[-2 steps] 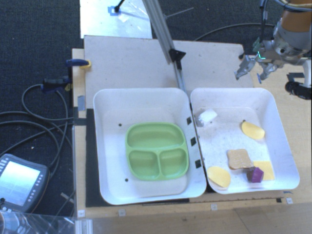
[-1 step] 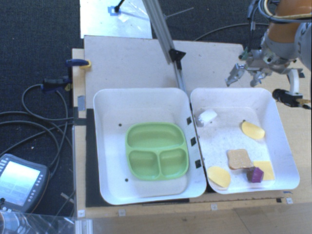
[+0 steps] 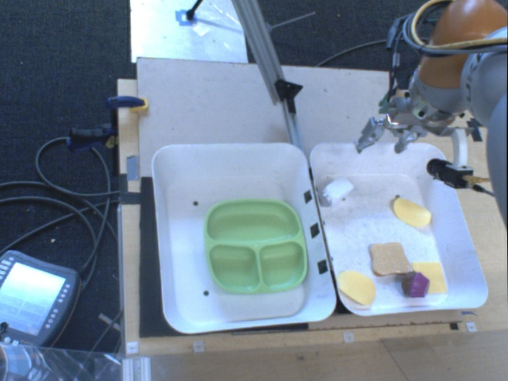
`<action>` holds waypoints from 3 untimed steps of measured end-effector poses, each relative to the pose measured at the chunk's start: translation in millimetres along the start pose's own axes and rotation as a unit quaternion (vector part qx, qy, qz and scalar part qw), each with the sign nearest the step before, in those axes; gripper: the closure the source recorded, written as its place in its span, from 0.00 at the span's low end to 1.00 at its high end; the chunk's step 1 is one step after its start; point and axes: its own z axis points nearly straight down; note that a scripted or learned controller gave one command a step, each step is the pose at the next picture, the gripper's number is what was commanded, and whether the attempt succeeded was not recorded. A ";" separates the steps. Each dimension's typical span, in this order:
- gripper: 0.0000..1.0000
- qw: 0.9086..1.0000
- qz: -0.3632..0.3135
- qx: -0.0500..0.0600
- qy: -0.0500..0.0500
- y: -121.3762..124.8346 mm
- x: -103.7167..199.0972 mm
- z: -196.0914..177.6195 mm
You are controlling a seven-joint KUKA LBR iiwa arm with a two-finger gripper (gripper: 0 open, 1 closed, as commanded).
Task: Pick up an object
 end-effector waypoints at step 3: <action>1.00 1.000 0.000 -0.004 0.000 -5.0 7.2 -16.0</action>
